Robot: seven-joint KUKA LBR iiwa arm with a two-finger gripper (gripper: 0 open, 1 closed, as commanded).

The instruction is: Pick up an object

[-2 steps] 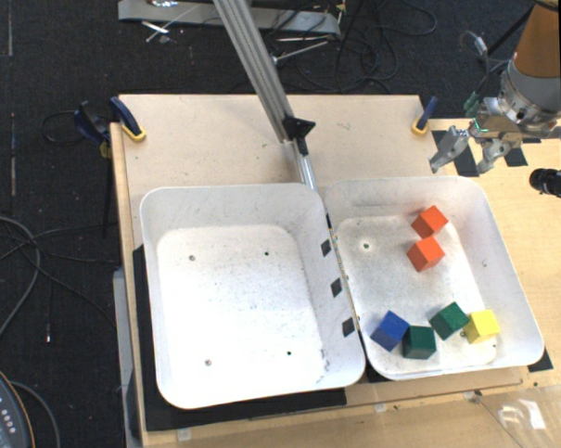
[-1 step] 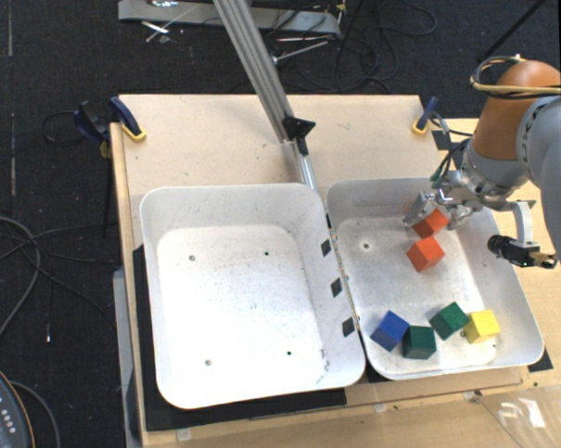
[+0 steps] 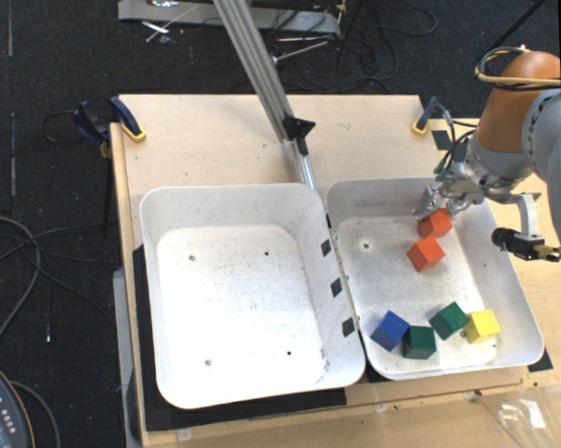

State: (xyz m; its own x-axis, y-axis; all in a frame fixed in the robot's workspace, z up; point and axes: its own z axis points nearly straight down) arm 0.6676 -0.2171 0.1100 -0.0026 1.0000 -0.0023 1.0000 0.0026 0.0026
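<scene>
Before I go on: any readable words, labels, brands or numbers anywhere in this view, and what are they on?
None can be read.
The dark device at the lower left corner shows small light marks, too small and blurred to read.
The small black tabs along the edge between the two shallow white bins are plain.
The coloured cubes, such as the orange cube and the blue cube, show no lettering.
</scene>
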